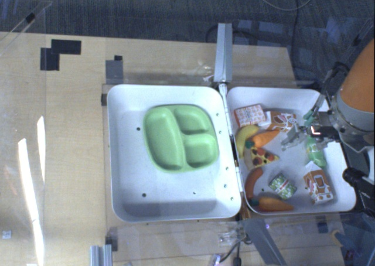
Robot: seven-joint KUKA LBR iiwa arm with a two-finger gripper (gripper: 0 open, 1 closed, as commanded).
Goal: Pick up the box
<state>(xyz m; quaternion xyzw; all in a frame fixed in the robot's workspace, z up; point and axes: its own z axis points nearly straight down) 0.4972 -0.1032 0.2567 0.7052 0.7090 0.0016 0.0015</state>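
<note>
Seemingly open gripper (297,134) above box (282,121)

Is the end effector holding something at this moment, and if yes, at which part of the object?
It cannot be told. The end effector sits low over the right bin, among the items, but no object is visibly between its fingers.

I see the right bin (347,200) crowded: around the banana (245,136) lie a red-patterned box (251,114), a carrot (268,137), a pizza slice (263,156) and cartons, leaving narrow gaps. Left of the banana, the green divided tray (180,136) leaves a wide bare margin.
</note>
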